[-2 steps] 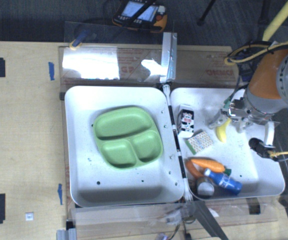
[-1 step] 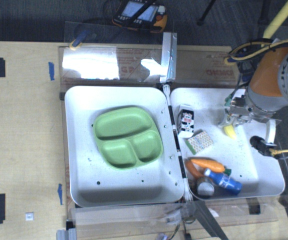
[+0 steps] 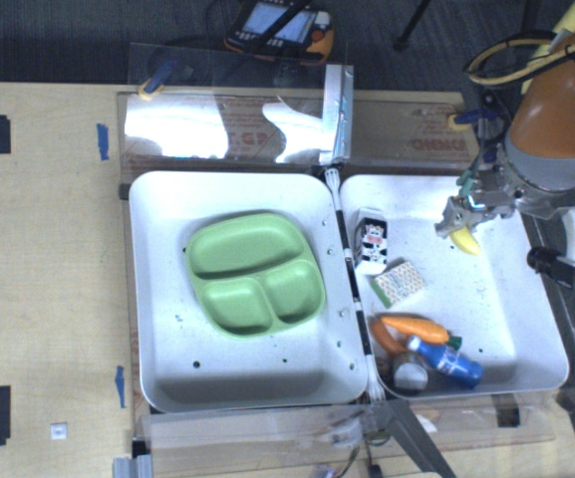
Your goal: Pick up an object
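The grey arm with its orange band comes in from the upper right of the frame, and its claw [image 3: 463, 217] hangs over the upper right part of the right-hand shallow white bin [image 3: 526, 297]. A small yellow banana-shaped object [image 3: 466, 239] sits right at the claw's tips; it looks pinched there, its lower end poking out below toward the bin floor, though I cannot tell whether it is lifted clear of the floor.

Further down in that bin, near the lower left corner, lie a orange carrot-shaped toy [image 3: 414, 327], a blue plastic bottle with a white cap [image 3: 449, 359] touching it, and a grey rounded lump [image 3: 410, 374] just beside the bottle. Above those, a small patterned card-like packet [image 3: 399, 283] lies tilted, and close to the bin's left wall stands a small black-and-white object [image 3: 371, 240].

The left-hand shallow white bin [image 3: 167, 347] carries a green plastic divided plate [image 3: 255, 272] with three compartments, resting at its centre. Beyond both bins, at the top of the frame, a handheld black control pendant [image 3: 277, 25] lies on the dark floor.
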Tool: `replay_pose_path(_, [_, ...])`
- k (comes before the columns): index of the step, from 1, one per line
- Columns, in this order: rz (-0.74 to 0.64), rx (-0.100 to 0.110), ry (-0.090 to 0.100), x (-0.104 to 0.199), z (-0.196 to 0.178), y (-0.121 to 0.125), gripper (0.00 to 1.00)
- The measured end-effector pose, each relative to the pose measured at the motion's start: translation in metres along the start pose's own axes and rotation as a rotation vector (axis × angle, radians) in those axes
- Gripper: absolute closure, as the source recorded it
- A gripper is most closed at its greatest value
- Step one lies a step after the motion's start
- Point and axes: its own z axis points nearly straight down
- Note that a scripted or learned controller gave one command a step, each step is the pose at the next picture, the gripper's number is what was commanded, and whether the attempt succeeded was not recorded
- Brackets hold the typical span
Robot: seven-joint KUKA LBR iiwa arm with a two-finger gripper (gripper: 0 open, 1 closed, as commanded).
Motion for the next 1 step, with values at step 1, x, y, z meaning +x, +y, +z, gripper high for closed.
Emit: replay_pose_path(1, [0.148,0.001,-0.001,0.0264,-0.0831,-0.0235,1.0])
